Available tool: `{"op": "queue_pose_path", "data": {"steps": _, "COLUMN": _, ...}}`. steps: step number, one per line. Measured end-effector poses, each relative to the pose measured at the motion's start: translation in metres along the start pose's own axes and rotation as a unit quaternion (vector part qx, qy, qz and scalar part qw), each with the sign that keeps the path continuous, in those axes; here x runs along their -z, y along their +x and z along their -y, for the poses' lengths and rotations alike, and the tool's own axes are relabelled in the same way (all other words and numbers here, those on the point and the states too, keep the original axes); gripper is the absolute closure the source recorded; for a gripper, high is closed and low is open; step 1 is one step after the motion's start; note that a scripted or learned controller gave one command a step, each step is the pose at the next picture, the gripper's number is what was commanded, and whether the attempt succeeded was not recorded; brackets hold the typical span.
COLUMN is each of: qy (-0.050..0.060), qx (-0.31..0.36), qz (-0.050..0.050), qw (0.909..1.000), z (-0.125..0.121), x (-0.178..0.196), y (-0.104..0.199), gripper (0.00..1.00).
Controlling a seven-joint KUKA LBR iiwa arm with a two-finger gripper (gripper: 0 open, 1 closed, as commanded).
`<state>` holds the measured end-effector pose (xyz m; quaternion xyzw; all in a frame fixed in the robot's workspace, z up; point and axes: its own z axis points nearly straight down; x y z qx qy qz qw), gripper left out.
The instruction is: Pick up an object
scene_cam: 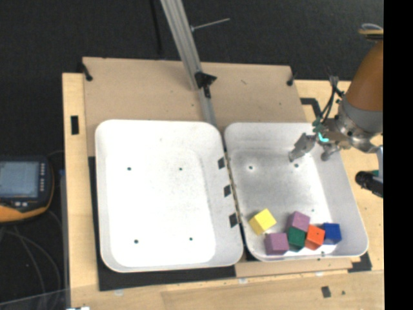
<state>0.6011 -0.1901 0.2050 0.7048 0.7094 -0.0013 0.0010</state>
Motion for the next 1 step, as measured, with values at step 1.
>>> {"op": "queue_pose_path", "data": {"steps": 1, "qy": 0.0, "qx": 0.0, "qz": 0.0, "qw": 1.0, "z": 0.0, "x": 0.0, "y": 0.0, "gripper": 0.0}}
